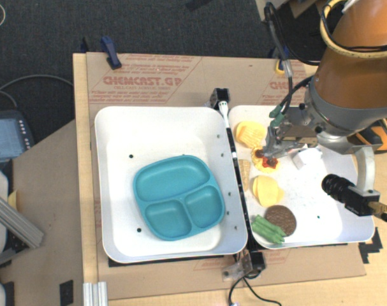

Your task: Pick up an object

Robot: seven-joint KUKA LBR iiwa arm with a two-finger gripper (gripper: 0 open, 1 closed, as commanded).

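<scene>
toy food lies in the right bin (346, 231): a small red piece (270, 163) right under my gripper (268, 154), a ridged yellow piece (250, 134) near the far left corner, a smooth yellow piece (265, 189) toward the middle, then a brown disc (282, 218) touching a green piece (268, 229) at the near edge. my grey and orange arm (352, 50) reaches in from the right. i cannot tell the claw's state. a teal divided plate (178, 197) sits in the left bin (116, 145).
</scene>
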